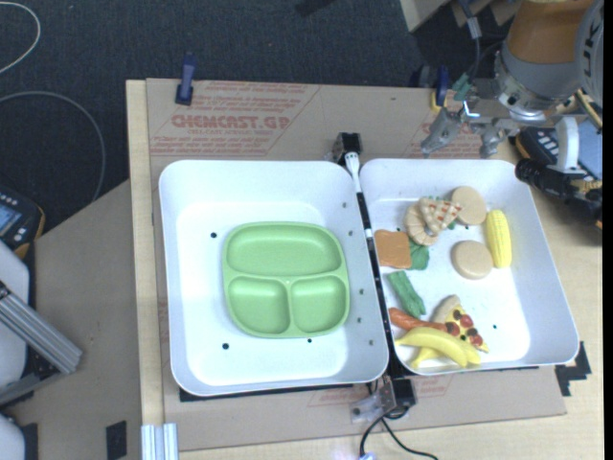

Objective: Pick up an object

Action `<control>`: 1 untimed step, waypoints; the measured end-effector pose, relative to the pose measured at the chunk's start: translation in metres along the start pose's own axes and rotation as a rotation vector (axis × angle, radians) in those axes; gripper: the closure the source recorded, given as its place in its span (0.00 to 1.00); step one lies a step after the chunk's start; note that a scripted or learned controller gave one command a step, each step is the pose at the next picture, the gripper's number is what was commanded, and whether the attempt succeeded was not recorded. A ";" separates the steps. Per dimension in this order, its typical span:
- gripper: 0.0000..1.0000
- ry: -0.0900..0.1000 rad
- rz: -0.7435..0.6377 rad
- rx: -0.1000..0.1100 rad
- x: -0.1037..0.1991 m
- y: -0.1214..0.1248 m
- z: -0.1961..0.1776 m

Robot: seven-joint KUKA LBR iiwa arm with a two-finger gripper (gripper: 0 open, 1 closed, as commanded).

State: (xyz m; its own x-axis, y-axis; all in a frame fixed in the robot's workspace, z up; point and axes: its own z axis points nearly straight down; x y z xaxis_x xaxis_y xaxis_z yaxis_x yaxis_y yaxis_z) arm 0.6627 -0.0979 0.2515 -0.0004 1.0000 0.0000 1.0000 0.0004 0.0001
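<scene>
The gripper (466,132) is seen with jaws spread wide and holding nothing, above the far edge of the right bin (546,286); the nearest object, the round cookie (468,205), lies just nearward of it.

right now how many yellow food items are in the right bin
2. A corn cob lies near the right side of the right bin, and a banana lies at its front edge beside a pizza slice. None seems hidden.
</scene>
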 end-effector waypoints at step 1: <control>0.00 -0.002 -0.004 -0.020 0.028 -0.012 -0.210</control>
State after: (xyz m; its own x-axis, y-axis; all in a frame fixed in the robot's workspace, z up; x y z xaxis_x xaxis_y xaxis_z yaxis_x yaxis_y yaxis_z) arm 0.6510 -0.0700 0.4612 -0.0040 1.0000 -0.0024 0.9998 0.0041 0.0202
